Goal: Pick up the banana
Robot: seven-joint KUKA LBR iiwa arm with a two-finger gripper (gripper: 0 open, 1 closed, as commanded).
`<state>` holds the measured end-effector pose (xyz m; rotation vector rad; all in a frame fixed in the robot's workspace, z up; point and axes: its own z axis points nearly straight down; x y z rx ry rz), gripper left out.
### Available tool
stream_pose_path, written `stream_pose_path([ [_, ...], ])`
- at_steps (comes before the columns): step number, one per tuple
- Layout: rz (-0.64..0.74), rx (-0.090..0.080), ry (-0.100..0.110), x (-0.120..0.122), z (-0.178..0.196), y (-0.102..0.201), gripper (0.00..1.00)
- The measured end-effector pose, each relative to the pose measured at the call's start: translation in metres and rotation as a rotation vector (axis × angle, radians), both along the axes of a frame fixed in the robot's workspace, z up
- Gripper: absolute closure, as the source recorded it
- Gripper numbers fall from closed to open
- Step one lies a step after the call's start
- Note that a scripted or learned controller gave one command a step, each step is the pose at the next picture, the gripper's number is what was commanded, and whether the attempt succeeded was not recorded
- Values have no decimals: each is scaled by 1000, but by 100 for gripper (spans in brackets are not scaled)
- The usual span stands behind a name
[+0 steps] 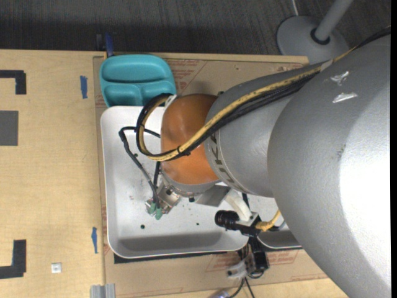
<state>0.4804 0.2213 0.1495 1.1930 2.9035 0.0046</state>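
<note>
**Gripper low in the left bin, banana's place unknown**

A teal tray [136,79] sits on the bench at the 12 o'clock edge of the left bin [118,185], touching or just overlapping its rim. The bare part of this bin's floor, from 9 o'clock round to 6 o'clock, carries a few dark specks.

The gripper [156,208] hangs low over that floor, at about 7 o'clock from the arm's orange band [186,144], near the bin's middle and a little toward 6 o'clock. Its tip is small and partly shadowed, so I cannot tell whether it is open or closed, or whether it touches the floor. Nothing can be made out in its grasp.

The arm [310,154] covers everything from the bin's centre toward 3 o'clock. Where the banana lies I cannot tell; it may be under that bulk.

In my judgement a banana is light, fairly firm yet easily bruised, with a smooth, curved skin that can roll or slip. The best hold is likely across its narrow width near the middle, closing gently, not at the tapering ends.
</note>
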Motion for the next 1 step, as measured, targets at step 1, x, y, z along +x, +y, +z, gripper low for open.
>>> stream_pose_path([
  [1, 496, -1, -2, 1, -61, -4, 100],
])
